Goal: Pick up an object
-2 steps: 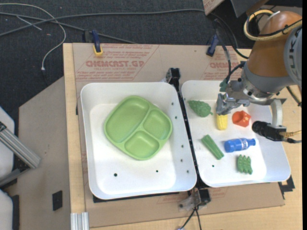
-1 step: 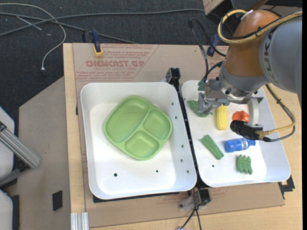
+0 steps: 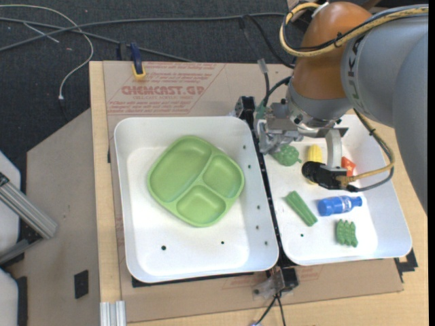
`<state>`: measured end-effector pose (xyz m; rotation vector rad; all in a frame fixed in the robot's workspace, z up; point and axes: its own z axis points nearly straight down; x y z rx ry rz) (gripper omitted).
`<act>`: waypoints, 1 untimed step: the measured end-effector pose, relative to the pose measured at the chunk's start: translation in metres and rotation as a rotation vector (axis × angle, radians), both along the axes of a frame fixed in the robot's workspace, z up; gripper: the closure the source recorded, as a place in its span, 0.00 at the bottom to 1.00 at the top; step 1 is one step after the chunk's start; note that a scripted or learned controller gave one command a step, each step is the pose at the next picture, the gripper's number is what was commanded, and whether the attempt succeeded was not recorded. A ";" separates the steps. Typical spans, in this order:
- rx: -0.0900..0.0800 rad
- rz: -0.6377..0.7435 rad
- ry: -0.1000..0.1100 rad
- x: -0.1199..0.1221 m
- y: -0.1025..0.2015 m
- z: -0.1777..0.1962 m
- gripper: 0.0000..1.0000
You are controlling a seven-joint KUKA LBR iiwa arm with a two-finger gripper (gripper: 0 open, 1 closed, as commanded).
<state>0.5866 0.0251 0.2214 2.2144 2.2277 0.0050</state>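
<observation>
Left bin (image 3: 129, 182) holds a green tray (image 3: 196, 180); gripper (image 3: 275, 138) hangs over right bin's (image 3: 380, 246) near-left corner, just above a green lump (image 3: 287, 156); grip state unreadable; centre on lump, clear of the wall, before closing.

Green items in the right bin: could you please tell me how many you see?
3: a round lump under the gripper, a flat bar mid-bin, a bumpy block nearer the front. The arm may hide others.

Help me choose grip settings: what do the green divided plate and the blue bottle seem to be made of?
The green divided plate looks like moulded plastic with a smooth satin finish: uniform colour, rounded compartment ridges, soft highlights. The blue bottle is probably plastic too, smooth and slightly glossy, with a white cap; it is too small to be sure.
</observation>
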 end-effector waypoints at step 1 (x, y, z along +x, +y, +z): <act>0.000 -0.001 0.001 0.008 0.045 -0.004 1.00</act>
